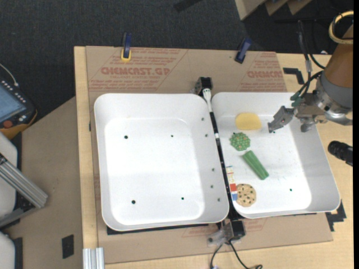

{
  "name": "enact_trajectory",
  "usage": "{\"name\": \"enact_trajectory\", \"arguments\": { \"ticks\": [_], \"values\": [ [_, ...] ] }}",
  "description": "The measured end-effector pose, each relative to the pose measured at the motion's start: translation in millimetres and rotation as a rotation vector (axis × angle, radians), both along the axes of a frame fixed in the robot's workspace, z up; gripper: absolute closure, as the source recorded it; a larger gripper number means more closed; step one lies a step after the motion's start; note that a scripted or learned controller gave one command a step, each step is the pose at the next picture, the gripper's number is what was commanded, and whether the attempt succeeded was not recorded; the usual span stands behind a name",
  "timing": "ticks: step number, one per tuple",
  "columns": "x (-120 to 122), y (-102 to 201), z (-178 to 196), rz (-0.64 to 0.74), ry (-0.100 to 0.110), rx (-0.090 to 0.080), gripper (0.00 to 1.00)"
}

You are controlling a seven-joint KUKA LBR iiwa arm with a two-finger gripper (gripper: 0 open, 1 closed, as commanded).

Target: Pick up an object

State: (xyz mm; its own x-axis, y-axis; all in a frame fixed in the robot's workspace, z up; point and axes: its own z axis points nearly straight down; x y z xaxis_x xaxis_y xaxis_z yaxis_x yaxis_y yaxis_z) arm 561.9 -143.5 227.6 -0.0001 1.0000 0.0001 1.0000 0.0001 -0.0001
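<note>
Several small objects lie in the right bin (314, 167): a yellow lump (248, 121) near the back left, a round green knobbly piece (240, 141) just below it, a green stick (255, 165) lying at a slant, and a speckled cookie (245, 194) by the front left corner. My gripper (291, 123) hangs over the back right part of this bin, to the right of the yellow lump and apart from it. Its fingers stand open and hold nothing.
The left bin (106, 150) sits beside the right one, and a black divider strip (216, 144) runs between them. Both rest on a cardboard sheet (168, 66) held by clamps at the back. A small red and blue tag (233, 188) lies by the cookie.
</note>
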Motion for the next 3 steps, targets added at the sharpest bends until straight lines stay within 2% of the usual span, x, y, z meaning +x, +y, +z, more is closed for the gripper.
{"name": "enact_trajectory", "arguments": {
  "ticks": [1,2,3],
  "values": [
    [-12.6,22.1,-129.2,0.001,0.014,0.004,0.00],
    [-8.5,19.4,-110.7,-0.002,-0.003,-0.001,1.00],
    [49.8,78.0,0.6,0.009,-0.017,0.000,1.00]
  ]
}}
